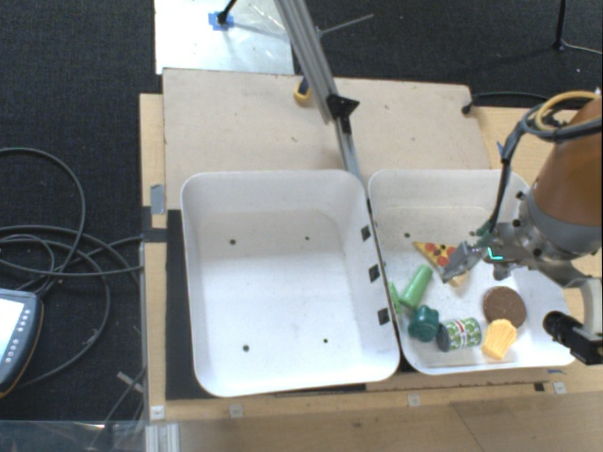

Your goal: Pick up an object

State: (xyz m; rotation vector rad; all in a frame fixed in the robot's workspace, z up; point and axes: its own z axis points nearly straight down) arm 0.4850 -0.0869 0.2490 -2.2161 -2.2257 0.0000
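Note:
My gripper point(461, 265) hangs low in the right bin point(443, 191), reaching in from the right. It sits just right of a pizza-slice toy point(434, 250) and partly covers that toy's right end. A green cylinder point(413, 286) lies to the lower left of the gripper, with a dark teal piece point(424, 324) below it. A small green-labelled can point(460, 333) lies on its side near the front wall. A brown disc point(504, 304) and a yellow piece point(499, 338) rest at the front right.
The left bin point(273, 281) stands beside the right one, sharing a wall marked with black tabs point(375, 271). A slanted metal pole point(316, 55) crosses the back of the bench. Cables loop over the arm's wrist point(565, 196) at the right.

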